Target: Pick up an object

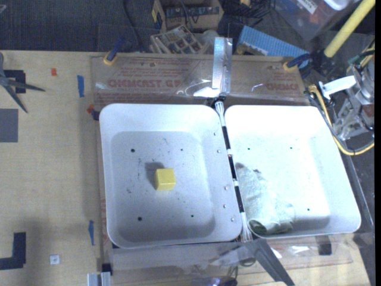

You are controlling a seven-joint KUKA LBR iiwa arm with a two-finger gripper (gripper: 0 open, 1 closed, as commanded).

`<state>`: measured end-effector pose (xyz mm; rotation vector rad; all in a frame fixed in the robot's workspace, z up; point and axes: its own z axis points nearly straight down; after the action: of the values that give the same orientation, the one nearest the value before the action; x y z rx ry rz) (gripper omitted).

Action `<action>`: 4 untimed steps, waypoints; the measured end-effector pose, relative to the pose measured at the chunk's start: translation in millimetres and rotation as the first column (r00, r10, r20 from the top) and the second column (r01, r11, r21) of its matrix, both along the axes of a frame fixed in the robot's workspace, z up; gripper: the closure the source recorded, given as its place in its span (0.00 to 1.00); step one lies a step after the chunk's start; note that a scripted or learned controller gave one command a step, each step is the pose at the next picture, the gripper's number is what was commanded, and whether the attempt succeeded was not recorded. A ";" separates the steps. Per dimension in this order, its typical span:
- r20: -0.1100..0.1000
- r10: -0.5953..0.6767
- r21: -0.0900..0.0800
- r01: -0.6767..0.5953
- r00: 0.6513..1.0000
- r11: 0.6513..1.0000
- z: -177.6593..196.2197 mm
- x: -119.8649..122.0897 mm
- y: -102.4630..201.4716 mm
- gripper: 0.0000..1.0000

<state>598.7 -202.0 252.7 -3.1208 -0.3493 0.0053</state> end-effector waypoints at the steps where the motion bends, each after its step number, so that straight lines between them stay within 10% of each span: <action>1: 0.000 0.001 -0.001 -0.001 1.000 1.000 10.1 0.3 -0.5 1.00; 4: 0.000 -0.023 0.003 0.023 1.000 1.000 31.9 -23.2 10.4 1.00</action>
<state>575.5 -191.6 284.7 -3.1219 -0.3138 0.0042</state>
